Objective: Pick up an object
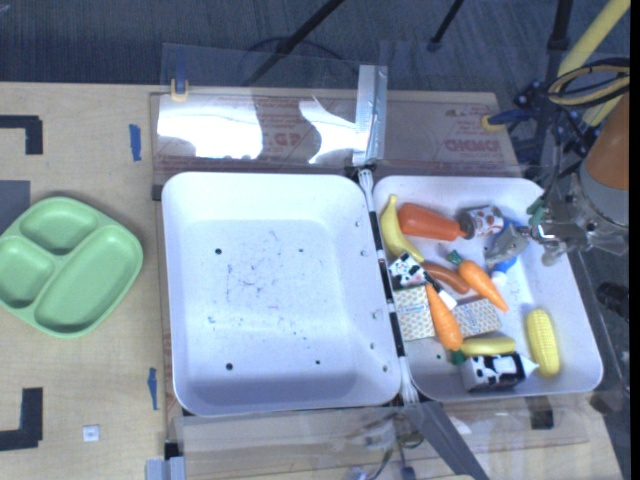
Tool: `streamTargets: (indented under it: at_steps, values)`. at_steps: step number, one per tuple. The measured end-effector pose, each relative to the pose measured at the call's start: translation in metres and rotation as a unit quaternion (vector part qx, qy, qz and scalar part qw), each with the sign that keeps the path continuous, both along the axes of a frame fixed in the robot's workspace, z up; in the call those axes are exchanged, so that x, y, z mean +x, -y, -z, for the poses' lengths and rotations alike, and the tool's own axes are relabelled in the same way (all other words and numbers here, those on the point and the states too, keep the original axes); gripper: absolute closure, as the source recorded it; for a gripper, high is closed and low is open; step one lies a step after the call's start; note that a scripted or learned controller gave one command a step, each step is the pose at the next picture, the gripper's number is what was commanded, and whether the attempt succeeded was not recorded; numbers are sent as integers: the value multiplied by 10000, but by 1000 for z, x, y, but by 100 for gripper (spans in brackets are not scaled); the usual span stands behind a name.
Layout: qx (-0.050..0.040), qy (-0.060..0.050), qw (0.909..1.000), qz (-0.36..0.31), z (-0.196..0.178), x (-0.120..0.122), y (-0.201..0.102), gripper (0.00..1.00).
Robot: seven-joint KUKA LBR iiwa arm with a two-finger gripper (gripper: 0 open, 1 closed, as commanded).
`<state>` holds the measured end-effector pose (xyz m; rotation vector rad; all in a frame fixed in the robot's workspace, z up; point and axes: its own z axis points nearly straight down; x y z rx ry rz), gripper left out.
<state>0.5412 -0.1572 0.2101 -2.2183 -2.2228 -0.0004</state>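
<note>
Presently, the objects lie crowded in the right bin (570, 368): banana (390, 225), orange pepper (430, 223), two carrots (482, 281), corn cob (542, 340). The end effector (553, 233) hangs over that bin's right rim; its grip state cannot be determined. A green divided plate (66, 264) sits on the counter (90, 138).

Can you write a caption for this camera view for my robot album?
Robot pincer hovers over the right bin of toy food, beside carrots, corn and a banana.

The grey KUKA arm with its orange band (612, 153) enters from the right edge, wrist angled down and leftward. Its metal two-finger gripper (548, 230) hangs low at the right side; the finger tips are indistinct.
</note>
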Motion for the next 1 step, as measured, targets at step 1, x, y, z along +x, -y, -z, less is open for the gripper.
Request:
streamTargets:
  at_steps: [1]
  values:
    - [-9,33,9999,-169,124,0,-5,0]
